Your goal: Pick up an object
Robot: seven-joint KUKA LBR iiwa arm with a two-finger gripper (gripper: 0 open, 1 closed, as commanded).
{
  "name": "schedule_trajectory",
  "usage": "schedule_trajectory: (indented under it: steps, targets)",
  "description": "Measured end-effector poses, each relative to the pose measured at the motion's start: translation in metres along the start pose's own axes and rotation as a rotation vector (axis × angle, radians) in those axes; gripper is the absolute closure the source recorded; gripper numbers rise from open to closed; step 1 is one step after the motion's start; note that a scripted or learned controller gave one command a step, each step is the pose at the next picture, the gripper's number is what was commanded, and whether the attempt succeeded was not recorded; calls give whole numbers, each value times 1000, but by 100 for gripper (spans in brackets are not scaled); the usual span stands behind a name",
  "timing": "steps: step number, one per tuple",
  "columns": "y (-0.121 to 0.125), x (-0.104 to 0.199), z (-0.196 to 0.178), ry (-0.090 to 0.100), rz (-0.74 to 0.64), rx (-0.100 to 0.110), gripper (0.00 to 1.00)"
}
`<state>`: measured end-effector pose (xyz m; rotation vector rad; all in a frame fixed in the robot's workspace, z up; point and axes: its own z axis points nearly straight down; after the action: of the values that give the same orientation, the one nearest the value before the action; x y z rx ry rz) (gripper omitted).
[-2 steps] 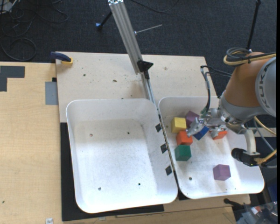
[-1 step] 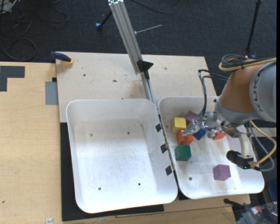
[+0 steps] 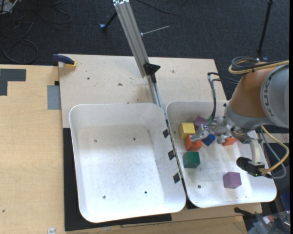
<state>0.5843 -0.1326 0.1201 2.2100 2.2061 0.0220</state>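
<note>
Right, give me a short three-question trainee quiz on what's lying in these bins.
1. True or false: the green cube lies in the bin on the view's left.
2. Which block lies apart from the cluster, nearest the front rim of the right bin?
A. yellow cube
B. purple block
C. green cube
3. Fill the gap: the gripper sits low over a cluster of blocks in the ____ bin.

Key
1. False: it lies in the right bin, close to the divide between the bins.
2. B
3. right
</note>
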Motion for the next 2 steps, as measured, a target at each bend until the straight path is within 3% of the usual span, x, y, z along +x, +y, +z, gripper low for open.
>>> schedule_trajectory:
  steps: [1,2]
  targets:
    - [0,-1,-7,3,7,2,100]
    - [2,-5,-50,3,-1,22,100]
